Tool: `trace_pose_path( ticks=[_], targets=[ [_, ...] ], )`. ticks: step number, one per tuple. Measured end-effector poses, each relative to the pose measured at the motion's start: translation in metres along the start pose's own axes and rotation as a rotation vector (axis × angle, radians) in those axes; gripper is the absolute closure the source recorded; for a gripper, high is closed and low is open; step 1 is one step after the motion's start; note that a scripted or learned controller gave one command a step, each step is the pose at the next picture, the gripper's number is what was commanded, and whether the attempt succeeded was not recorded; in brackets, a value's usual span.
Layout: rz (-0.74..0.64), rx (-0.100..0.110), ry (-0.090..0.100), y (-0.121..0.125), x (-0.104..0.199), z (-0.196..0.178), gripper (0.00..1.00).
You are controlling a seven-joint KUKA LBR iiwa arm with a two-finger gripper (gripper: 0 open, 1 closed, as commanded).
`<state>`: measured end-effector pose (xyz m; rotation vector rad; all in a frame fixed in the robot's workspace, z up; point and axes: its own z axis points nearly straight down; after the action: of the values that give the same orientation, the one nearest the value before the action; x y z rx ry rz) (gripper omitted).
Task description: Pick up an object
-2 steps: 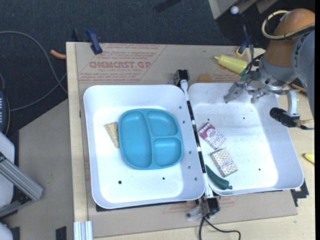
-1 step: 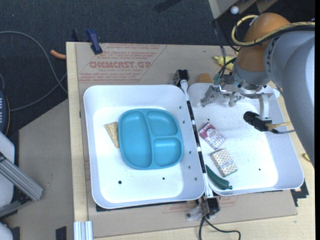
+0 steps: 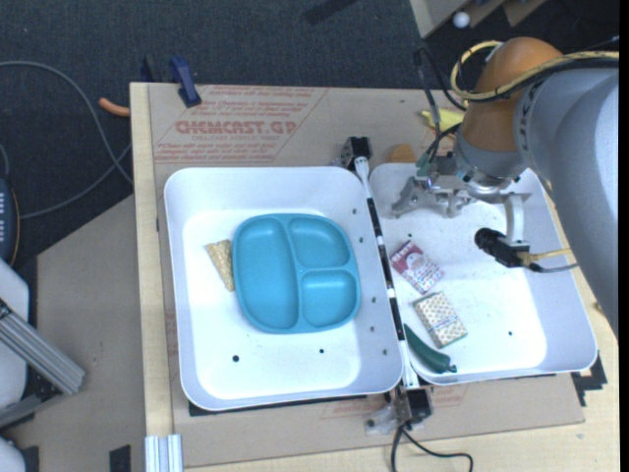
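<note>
Brown board covers the bench (image 3: 236,126), printed in red lettering; two white bins sit on it side by side. Left bin (image 3: 197,362) holds a blue divided plate (image 3: 296,271) at its middle, with a tan cracker-like piece (image 3: 221,260) touching the plate's left edge. Right bin (image 3: 565,357) holds a red-and-white packet (image 3: 416,266) near its left wall; a patterned packet (image 3: 438,319) lies just below it, apart from it; a green item (image 3: 429,354) lies in the lower left corner against the rim.

The gripper (image 3: 429,203) hangs over the upper left part of the right bin, above the red-and-white packet and apart from it; whether it stands open or closed cannot be told from this angle. All candidate objects rest on the bin floors; the pick is judged not yet made.

Risks noted: both packets look flat and lie close to the dividing wall, so a descent may strike the wall or slide off the wrapper; a closure between the two packets may catch only an edge and drop it on the lift; the green item, wedged at the rim, appears hardest to reach.
</note>
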<state>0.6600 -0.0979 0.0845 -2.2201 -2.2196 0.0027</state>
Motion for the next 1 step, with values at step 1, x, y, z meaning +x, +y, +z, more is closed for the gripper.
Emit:
trace_pose_path(
  ticks=[1],
  targets=[
    [0.001, -0.001, 0.0, -0.05, 0.0056, 0.0002, 0.0]
  ],
)
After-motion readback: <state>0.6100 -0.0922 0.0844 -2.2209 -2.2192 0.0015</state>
